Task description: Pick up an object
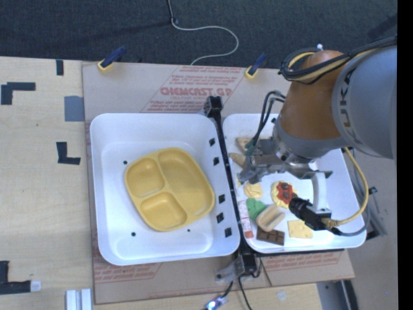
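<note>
Yellow tray [169, 187] lay alone in left bin [106, 134]. Toy food [271, 215] crowded right bin's [352, 202] front-left corner, so arm [322, 102] hung low there. Gripper [253, 166] near bin's left wall; grip state hidden, couldn't tell.

1. One camera, fixed above the worktop [39, 173], looks down at a slant.
2. It stands far enough to take in both white bins [106, 173], with the arm [335, 102] entering from the right.
</note>
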